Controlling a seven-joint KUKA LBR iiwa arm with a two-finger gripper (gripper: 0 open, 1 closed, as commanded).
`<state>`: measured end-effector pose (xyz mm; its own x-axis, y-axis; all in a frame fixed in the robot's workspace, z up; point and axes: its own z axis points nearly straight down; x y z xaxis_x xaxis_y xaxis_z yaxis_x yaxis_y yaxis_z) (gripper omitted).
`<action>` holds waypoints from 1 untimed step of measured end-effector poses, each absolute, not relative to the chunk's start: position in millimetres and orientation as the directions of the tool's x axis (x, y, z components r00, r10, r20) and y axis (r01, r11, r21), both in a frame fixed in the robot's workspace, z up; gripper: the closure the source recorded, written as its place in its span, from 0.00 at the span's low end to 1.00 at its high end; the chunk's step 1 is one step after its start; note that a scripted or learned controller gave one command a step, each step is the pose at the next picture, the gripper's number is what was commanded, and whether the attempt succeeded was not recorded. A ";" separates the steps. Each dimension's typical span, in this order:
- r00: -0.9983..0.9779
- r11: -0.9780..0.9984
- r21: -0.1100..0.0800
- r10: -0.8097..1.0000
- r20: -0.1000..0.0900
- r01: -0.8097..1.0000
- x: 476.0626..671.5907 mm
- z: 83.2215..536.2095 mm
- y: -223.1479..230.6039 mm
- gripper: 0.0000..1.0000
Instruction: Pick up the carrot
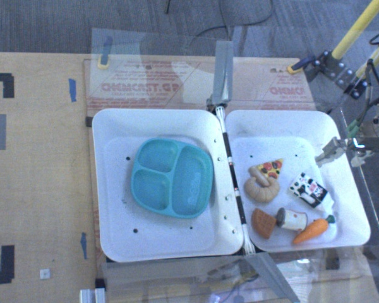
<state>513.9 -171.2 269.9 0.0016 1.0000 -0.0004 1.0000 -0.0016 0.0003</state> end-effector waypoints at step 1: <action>-0.074 0.074 0.001 0.997 0.000 0.997 483.5 105.8 -181.2 0.00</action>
<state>483.5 -181.2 105.8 -0.0745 0.9972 -0.0004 0.9972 0.0745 0.0014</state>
